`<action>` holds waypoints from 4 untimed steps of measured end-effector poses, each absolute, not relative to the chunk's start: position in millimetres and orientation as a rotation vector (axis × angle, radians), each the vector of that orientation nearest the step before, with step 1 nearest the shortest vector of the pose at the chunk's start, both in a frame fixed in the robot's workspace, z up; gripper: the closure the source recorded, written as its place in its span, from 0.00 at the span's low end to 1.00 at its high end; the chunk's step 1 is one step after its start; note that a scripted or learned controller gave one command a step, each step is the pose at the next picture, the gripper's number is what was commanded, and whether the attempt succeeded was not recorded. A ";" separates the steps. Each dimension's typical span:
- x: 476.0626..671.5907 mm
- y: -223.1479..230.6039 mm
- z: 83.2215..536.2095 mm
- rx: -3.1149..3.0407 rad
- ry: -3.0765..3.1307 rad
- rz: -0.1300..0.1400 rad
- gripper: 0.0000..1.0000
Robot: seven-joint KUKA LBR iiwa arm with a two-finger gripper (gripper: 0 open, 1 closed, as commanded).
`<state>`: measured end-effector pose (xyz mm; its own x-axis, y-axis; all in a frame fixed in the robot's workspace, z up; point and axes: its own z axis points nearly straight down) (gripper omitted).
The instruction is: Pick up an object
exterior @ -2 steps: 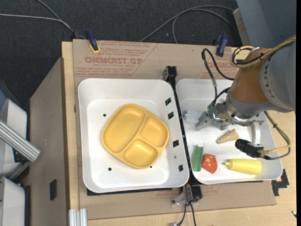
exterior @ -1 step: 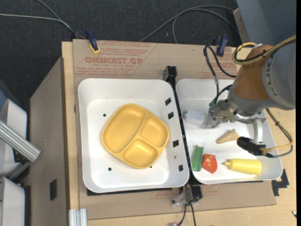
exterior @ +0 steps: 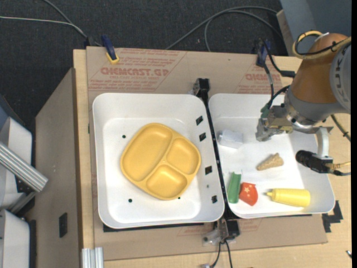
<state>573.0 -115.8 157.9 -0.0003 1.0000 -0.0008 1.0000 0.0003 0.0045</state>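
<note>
In the right bin (exterior: 245, 108), my gripper (exterior: 268, 132) hangs over the upper middle, above and slightly left of a tan wedge-shaped piece (exterior: 270, 161). A pale translucent piece (exterior: 230, 138) lies to the gripper's left. Along the bin's front lie a green stick (exterior: 234, 187), a red pepper-like toy (exterior: 248, 194) and a yellow mustard bottle (exterior: 288, 196) on its side. Nothing shows between the gripper's fingers.
The left bin (exterior: 106, 149) holds a yellow divided plate (exterior: 160, 161) at its middle. A black divider with clips (exterior: 208, 144) runs between the bins. Cables and clamps (exterior: 110, 50) sit along the cardboard at the back.
</note>
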 end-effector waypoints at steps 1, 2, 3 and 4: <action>576.5 -121.1 220.5 2.217 2.219 0.005 1.00; 577.2 -120.9 258.1 2.218 2.222 0.002 1.00; 582.3 -58.2 250.1 2.217 2.231 0.000 1.00; 585.3 2.3 239.1 2.219 2.229 -0.002 1.00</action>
<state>585.3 2.3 239.1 -0.0044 1.0000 0.0015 1.0000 0.0044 -0.0032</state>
